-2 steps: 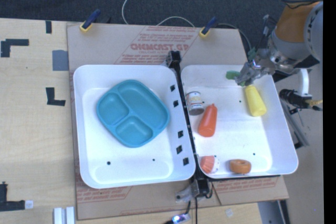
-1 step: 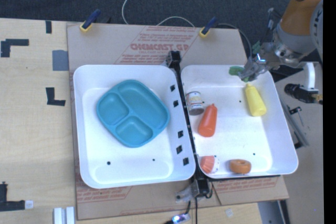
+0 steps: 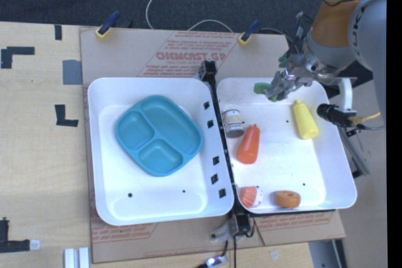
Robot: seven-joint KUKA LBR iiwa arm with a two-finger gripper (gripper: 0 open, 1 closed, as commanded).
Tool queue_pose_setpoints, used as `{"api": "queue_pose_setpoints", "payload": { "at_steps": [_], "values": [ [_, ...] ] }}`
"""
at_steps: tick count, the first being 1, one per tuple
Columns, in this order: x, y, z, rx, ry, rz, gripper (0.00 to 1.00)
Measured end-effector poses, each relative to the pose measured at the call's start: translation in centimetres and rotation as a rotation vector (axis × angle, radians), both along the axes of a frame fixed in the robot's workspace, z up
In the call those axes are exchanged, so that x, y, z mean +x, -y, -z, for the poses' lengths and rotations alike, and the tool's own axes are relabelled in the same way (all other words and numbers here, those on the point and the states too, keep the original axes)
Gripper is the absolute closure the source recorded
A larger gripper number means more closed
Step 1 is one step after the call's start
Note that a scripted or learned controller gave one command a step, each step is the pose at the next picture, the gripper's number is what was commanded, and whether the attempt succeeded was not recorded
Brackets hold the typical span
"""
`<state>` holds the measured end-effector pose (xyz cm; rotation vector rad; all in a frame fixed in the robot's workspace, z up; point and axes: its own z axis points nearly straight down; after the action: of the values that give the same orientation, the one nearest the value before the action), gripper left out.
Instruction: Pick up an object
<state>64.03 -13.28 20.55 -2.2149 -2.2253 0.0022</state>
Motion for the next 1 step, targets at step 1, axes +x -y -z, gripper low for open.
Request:
{"api": "queue_pose_setpoints", "payload": {
  "at_steps": [1],
  "values": [
    [-0.28,-5.73,0.80,0.001,-0.001,-0.002,1.00]
  ]
}}
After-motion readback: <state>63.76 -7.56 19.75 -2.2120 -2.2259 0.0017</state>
